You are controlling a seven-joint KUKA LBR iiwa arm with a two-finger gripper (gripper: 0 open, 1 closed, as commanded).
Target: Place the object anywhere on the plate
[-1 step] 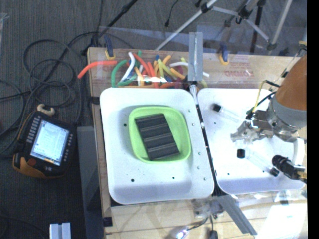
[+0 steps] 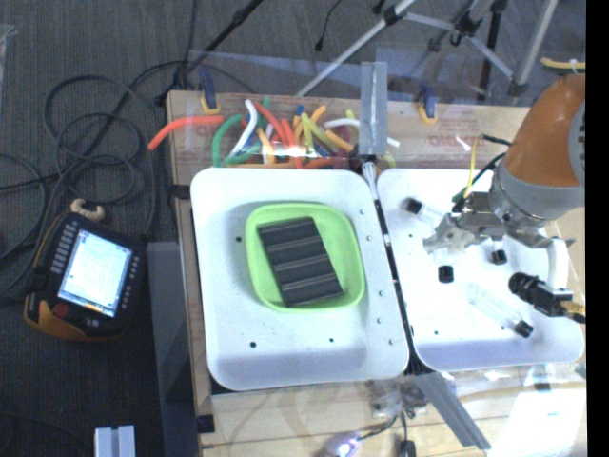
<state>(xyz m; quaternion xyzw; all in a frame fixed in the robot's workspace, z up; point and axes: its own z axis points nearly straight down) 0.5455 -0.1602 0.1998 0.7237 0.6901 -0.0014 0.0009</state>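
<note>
A dark ridged block (image 2: 301,261) is seen lying on the green plate (image 2: 354,255) at centre frame, while the gripper (image 2: 447,236) (finger state cannot be told) is positioned over the right bin (image 2: 476,350).

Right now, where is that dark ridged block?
In the camera view, the dark ridged block lies on the green plate inside the left white bin, below the coloured tubes.

Arm (image 2: 557,150) cut off by right edge; upper links out of frame. Gripper (image 2: 447,236) small and grey against white right bin (image 2: 457,341); finger gap unreadable. Small dark bits (image 2: 444,274) in that bin too tiny to name. Clear tube-like piece (image 2: 495,305) washed out against bin floor. Right bin's far rim hidden under arm. Tripod legs (image 2: 447,17) cropped at top edge.
</note>
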